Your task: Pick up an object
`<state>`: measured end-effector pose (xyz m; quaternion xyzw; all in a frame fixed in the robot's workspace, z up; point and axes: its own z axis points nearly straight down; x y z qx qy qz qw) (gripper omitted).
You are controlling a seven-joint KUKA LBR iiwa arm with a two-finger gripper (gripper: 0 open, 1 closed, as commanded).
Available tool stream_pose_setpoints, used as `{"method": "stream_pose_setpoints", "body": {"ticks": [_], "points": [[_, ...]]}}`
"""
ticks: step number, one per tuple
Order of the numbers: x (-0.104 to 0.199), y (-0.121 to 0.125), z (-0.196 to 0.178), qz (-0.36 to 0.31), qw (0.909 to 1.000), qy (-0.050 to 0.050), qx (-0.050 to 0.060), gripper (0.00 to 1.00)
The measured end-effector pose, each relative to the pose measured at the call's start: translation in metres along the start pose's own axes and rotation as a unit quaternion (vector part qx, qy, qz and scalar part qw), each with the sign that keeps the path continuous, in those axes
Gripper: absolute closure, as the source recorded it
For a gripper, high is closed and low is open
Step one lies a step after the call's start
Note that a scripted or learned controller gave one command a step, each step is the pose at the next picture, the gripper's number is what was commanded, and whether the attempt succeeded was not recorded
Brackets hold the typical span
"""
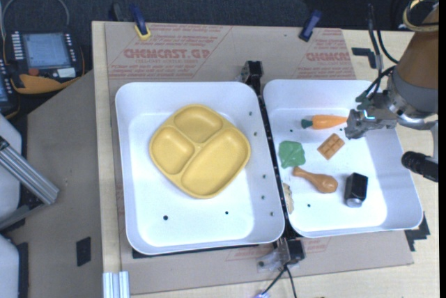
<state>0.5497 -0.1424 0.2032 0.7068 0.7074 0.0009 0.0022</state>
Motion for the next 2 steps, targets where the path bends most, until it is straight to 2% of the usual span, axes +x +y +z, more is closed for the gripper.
{"method": "stream_pose_setpoints", "body": {"ticks": [2], "points": [[0.101,0.032,-0.023,-0.003,1.0,0.001,0.0,1.0]]}}
